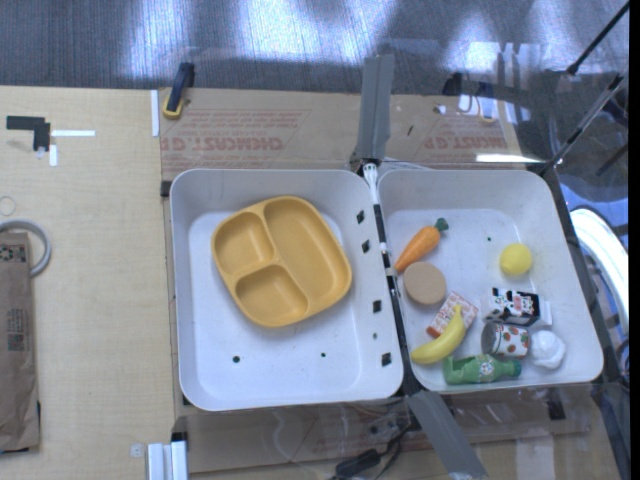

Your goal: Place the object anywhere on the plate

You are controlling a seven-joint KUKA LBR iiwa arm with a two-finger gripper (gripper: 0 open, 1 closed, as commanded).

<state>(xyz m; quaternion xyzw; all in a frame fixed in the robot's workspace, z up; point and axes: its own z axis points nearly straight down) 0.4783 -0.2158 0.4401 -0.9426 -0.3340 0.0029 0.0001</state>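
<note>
Toys, among them a carrot and banana, lie in the bin right of the yellow plate; any carry runs leftward across the divider. Gripper state: cannot tell.

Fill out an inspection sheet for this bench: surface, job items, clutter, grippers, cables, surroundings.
Surface: two shallow white bins side by side, left bin and right bin, on a cardboard sheet.
Job's things: yellow divided plate in the left bin, nothing on it. Carrot, round tan disc, banana, yellow ball, green bottle lie in the right bin.
Clutter: small carton, can and white item, crowded together near the right bin's front.
Grippers: nothing seen.
Cables: dark cable below the bins.
Surroundings: brown paper bag at far left.
</note>
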